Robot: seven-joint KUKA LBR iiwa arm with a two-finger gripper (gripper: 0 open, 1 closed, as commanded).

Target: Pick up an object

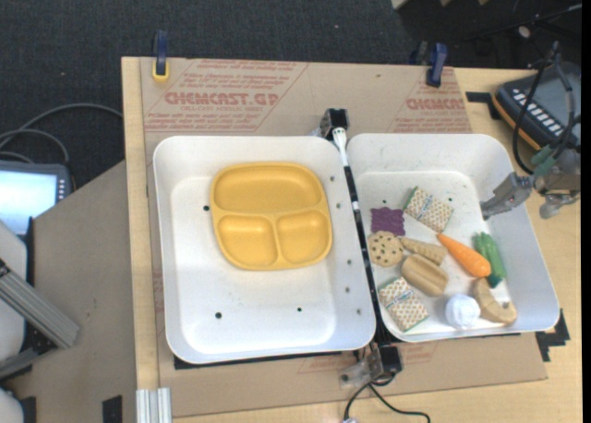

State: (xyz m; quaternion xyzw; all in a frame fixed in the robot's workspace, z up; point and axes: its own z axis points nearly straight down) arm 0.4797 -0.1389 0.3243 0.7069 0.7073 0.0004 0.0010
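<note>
I've got the gripper [506, 196] over the right bin's [540, 269] right rim, near its far corner, and I can't tell from here how it's set or whether it carries anything. My pick would be the carrot [464, 256], lying near the right edge beside the green pod [489, 257]: it looks like light, rigid toy plastic, probably slick, so I'd take it across the thick middle. Counting the right bin (all toy food, by the look): two wafer crackers [429, 210], one cookie [383, 248], one purple piece [388, 221], one bread roll [424, 274], one white ball [461, 311]. The left bin [185, 320] carries one yellow divided tray [272, 215] toward its far edge.
</note>
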